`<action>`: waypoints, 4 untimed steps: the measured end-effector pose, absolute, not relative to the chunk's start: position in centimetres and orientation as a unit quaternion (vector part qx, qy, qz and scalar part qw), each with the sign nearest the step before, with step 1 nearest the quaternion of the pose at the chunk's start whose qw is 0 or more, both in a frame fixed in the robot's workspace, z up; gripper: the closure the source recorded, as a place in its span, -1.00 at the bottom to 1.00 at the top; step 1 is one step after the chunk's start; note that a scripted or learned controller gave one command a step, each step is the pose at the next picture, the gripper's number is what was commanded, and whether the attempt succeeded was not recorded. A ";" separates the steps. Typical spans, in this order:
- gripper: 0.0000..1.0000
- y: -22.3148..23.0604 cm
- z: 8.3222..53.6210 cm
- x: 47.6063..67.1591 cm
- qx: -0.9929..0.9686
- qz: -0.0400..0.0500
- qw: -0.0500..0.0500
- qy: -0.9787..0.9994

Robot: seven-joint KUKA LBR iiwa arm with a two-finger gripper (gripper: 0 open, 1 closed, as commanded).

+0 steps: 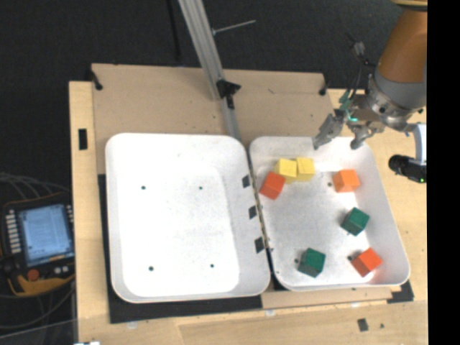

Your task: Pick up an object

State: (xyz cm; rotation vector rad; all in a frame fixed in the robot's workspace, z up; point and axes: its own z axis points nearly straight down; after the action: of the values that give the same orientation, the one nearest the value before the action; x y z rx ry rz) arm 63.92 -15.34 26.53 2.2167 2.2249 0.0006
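While hanging above the upper right corner of the right-hand bin (388, 261), jaws (338, 135) spread apart and pinching nothing. Pickup judged not yet begun: every block lying loose on the bin floor. Nearest to the jaws, two yellow blocks (296, 168) side by side, just below and left of the fingertips; orange block (346, 180) just below; red-orange block (272, 185) touching the yellow pair at left. Farther down the frame, two green blocks (355, 221) and one more orange block (366, 261). Left to do: descent, closing, lift.
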 end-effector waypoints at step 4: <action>-1.00 -15.8 10.7 62.4 0.707 -0.002 0.000 0.707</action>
State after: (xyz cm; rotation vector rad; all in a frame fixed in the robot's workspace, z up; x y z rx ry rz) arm 62.37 -15.78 10.65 2.2229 2.2209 -0.0066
